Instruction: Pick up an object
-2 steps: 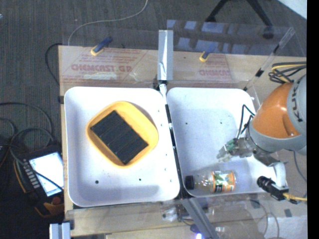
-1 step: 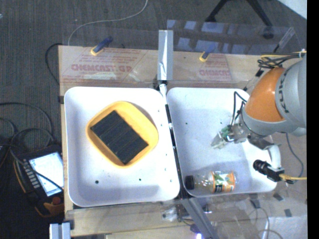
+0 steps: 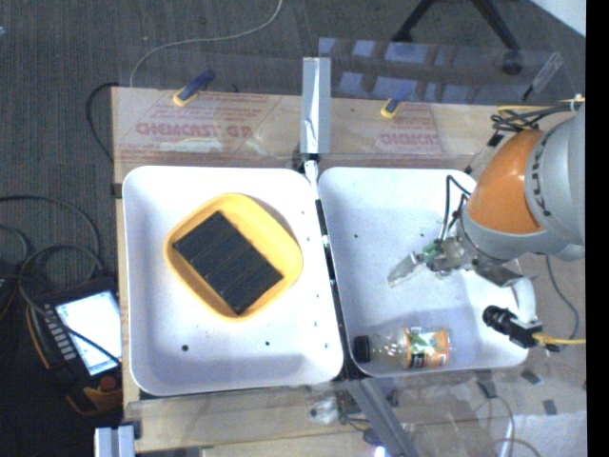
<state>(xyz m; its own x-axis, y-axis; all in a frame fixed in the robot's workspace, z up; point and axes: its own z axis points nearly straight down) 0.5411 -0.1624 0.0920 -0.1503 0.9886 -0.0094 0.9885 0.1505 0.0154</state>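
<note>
I've got the gripper [image 3: 404,270] over the right bin [image 3: 381,217], fingers slightly apart, holding nothing. Bottle [image 3: 407,347] lies on its side by the near wall. Need to shift toward it, align across its width, then descend w/ fingers wider.

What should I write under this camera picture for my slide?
Robot gripper hovers above a bottle in the right bin.
</note>
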